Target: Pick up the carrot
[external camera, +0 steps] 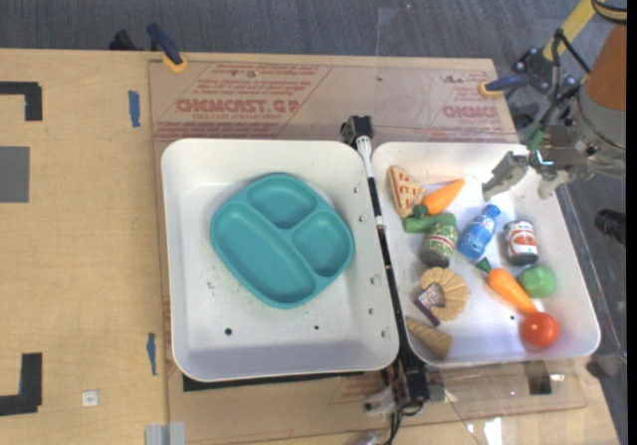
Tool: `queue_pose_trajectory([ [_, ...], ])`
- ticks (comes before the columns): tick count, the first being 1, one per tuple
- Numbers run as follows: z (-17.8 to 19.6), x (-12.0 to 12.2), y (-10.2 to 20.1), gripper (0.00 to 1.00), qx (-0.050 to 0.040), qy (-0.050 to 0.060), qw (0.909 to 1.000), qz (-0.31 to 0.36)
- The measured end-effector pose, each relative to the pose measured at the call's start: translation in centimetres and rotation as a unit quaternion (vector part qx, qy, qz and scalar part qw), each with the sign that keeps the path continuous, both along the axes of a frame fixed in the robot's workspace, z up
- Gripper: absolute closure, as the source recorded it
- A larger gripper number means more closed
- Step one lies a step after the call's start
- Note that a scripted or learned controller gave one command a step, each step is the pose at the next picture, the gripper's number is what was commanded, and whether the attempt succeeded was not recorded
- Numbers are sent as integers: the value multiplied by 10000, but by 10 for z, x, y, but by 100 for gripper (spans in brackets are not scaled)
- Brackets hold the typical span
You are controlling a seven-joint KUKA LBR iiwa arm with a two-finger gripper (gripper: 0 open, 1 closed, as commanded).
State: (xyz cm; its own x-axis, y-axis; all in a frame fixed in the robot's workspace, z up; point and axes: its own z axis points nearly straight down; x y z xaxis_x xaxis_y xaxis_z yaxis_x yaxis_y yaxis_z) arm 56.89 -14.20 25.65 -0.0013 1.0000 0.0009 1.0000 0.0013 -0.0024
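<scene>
Two orange carrots lie in the right bin [582, 264]. One carrot [444, 195] rests near the bin's far left part, beside a waffle-patterned wedge [403, 188]. The other carrot [511, 289] lies lower down, between a blue bottle [480, 231] and a green ball [538, 281]. My gripper [521, 180] hangs over the far right part of this bin, to the right of the upper carrot. It is open, its fingers spread apart with nothing between them.
The right bin also holds a green can [438, 240], a small red-labelled can [520, 241], a red ball [538, 331], a tan shell-shaped toy [443, 294] and a cone [428, 336]. A teal divided plate [282, 239] sits in the left bin [189, 333].
</scene>
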Motion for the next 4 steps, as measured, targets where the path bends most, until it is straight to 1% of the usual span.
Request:
queue_pose_trajectory([
  [1,-97,31,45,0,19,58,9982,-599],
  [2,-162,58,36,0,7,-102,9966,-819],
  [3,-155,55,34,100,-25,-54,9966,-816],
  [4,-72,95,63,100,-3,74,9993,-369],
])
